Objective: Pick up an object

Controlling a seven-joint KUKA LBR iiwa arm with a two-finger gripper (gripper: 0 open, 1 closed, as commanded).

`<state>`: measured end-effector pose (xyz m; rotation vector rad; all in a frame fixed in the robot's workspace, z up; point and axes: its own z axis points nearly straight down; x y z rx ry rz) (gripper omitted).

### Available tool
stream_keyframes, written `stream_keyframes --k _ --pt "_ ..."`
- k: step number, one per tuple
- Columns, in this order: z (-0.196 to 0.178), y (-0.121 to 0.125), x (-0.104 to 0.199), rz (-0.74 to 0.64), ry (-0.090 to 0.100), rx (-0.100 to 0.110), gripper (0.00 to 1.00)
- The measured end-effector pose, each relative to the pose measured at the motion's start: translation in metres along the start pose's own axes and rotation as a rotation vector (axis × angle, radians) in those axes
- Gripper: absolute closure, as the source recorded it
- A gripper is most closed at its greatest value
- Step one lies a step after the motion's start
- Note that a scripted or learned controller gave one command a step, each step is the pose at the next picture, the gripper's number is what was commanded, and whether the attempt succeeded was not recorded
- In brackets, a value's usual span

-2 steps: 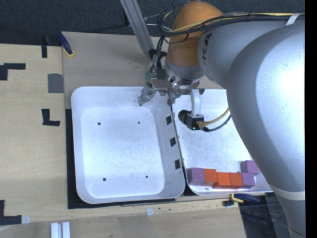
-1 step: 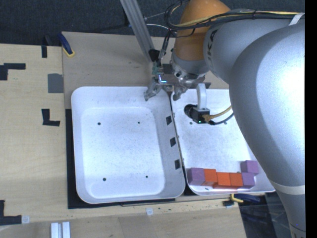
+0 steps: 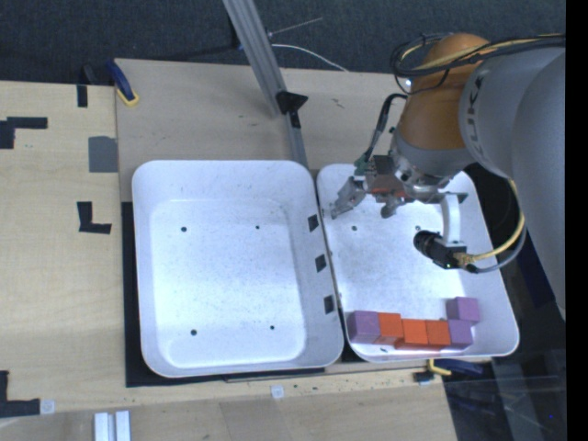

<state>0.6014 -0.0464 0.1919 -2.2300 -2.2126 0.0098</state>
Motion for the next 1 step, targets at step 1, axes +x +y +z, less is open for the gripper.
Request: stream_keyframes --k 1 --pt "-0.0002 0.0311 0.0979 -0.018 0.007 -0.004 0.00"
